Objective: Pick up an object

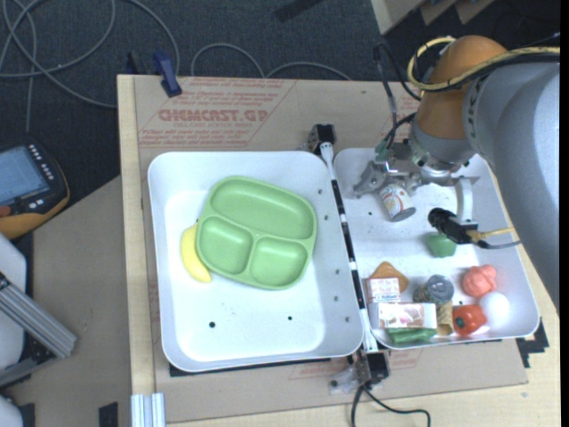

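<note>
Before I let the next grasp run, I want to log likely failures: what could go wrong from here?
1. The gripper sits by a small can near the right bin's far wall; a closing attempt might knock it away instead.
2. The other items, like the green block and orange toy, crowd the near corner, so a grasp there could catch two things.

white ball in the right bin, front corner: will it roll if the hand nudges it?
Probably. The white ball looks round and smooth, so it would likely roll or slip from a pinch. The bin wall and a red toy sit close beside it and may stop it. It looks small, likely light.
</note>
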Action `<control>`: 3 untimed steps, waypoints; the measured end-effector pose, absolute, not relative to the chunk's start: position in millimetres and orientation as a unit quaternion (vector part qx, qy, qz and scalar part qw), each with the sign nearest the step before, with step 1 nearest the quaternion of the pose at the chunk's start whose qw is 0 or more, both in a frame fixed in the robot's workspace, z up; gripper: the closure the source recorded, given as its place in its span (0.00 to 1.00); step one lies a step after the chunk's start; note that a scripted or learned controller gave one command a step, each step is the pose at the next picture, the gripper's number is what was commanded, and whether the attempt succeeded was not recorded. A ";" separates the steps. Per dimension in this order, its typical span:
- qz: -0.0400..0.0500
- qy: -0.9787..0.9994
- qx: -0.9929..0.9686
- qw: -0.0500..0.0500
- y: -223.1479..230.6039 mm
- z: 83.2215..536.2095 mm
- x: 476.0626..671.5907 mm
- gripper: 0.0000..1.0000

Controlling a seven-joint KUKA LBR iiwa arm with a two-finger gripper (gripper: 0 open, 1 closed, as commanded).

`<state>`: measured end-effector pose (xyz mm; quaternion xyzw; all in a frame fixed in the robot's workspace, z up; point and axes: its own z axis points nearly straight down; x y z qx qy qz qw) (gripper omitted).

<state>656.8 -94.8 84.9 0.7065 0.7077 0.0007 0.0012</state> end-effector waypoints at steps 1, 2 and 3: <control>-0.001 0.707 0.707 -0.001 -106.7 84.8 647.4 0.00; 0.000 0.707 0.707 0.000 -106.3 95.0 647.9 1.00; 0.000 0.708 0.707 -0.001 -23.3 185.2 589.3 1.00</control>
